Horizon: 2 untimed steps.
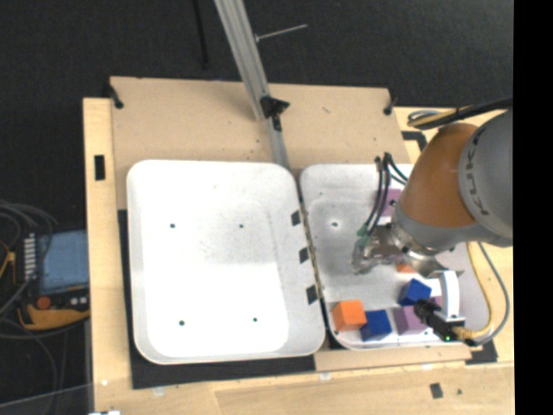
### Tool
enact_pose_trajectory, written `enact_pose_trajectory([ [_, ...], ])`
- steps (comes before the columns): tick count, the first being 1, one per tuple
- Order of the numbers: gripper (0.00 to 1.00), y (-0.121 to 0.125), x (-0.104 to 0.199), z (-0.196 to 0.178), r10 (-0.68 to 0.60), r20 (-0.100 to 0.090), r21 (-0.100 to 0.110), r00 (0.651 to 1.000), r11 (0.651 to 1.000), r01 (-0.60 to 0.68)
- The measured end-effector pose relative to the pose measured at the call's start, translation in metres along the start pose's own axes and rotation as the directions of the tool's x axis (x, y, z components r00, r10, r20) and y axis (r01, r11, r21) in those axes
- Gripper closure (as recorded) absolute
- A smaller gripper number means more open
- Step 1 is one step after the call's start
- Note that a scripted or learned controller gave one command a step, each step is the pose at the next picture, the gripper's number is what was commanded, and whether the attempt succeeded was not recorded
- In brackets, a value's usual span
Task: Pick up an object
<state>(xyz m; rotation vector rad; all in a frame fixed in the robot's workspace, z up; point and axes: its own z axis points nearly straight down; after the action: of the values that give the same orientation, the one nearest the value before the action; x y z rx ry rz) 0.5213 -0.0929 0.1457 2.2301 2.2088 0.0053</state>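
- The arm [449, 188] reaches in from 3 o'clock. Its orange band sits over the far right part of the right bin [333, 188].
- The gripper [371, 253] is low over the middle of the right bin, above bare white floor.
- Gripper state: cannot tell whether it is spread or closed, as the wrist hardware crowds the tip. Nothing visible is pinched in it.
- The candidate objects cluster along the bin's near edge, at 5 to 6 o'clock from the gripper.
- In that row, the orange block [350, 314] is nearest the bin divider. The blue block [377, 325] is just beside it at its 4 o'clock, and the purple block [404, 320] is next along at 3 o'clock.
- A second blue block [416, 290] lies at 4 o'clock from the gripper, close under the wrist.
- A pink patch [393, 199] at the gripper's 1 o'clock is mostly hidden by the arm and cannot be identified.
- The left bin [207, 232] lies at 9 o'clock, well apart from the gripper.
- Progress, as a judgement: early. The arm is inside the bin that holds the objects, but every block rests on the floor, apart from the gripper.
- Left to do: line up over one block, close on it, and lift it clear.
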Motion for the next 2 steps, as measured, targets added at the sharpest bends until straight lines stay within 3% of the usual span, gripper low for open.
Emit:
enact_pose_trajectory([
  [1,1.0,-0.007,-0.004,-0.049,-0.001,0.001,-0.002,1.0,1.0,0.001],
  [2,1.0,-0.005,-0.005,-0.059,-0.003,0.001,0.001,1.0,1.0,0.003],
])
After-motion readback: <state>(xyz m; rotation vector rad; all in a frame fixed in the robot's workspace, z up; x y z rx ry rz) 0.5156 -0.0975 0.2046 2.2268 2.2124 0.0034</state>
